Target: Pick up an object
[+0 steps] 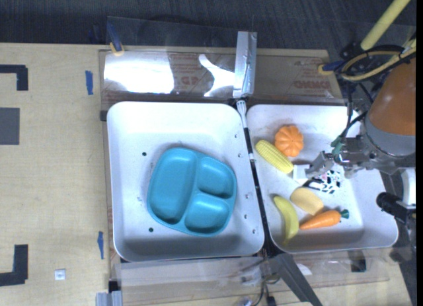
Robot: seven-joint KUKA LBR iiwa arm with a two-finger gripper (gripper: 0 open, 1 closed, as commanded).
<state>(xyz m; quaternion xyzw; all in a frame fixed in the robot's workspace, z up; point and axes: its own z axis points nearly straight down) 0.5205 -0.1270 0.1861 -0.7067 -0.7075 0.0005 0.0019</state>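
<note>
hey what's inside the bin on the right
The right bin holds a small pumpkin, corn, banana, carrot, a yellow piece and a black-and-white toy, partly covered by the gripper.

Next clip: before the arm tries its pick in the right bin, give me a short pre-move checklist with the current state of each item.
1. Targets present in the right white bin: orange toy pumpkin, yellow toy corn cob, yellow toy banana, orange toy carrot: ok.
2. End effector over the right bin: ok.
3. Nothing between its fingers: cannot tell.
4. Targets spaced for a clean grasp: not ok; the banana, the carrot and a pale yellow rounded piece lie clustered.
5. Blue sectioned plastic plate in the left bin, away from the arm: ok.
</note>
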